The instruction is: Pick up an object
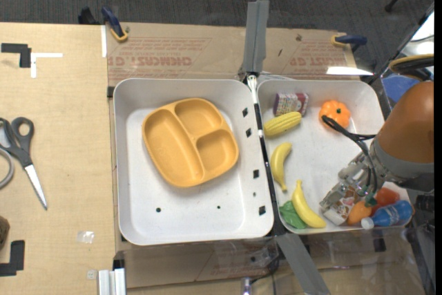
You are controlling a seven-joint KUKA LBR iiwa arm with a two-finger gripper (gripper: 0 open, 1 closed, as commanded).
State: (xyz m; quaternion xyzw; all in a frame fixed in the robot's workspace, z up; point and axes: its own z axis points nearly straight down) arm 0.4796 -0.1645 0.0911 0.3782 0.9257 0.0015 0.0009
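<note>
Nearest the camera, at the near edge of the right bin point(314, 83), a cluster of toys is being crowded together: a green leafy piece point(293, 215), a yellow banana point(306, 204), an orange carrot-like piece point(359, 211) and a blue bottle point(390, 213). Among them the gripper point(343, 195) is being held low, its metal end being pressed close to the carrot-like piece and just beside the banana's right end. Whether its fingers are apart or together cannot be told, and nothing is being seen clamped between them. Farther back in the same bin, well apart from the gripper, a second banana point(280, 164), a corn cob point(282, 124), a small purple can point(290, 103) and an orange pumpkin point(335, 112) are lying. A yellow divided plate point(190, 141) is being borne by the left bin point(131, 169). Scissors point(26, 157) are lying on the bench to the left.
</note>
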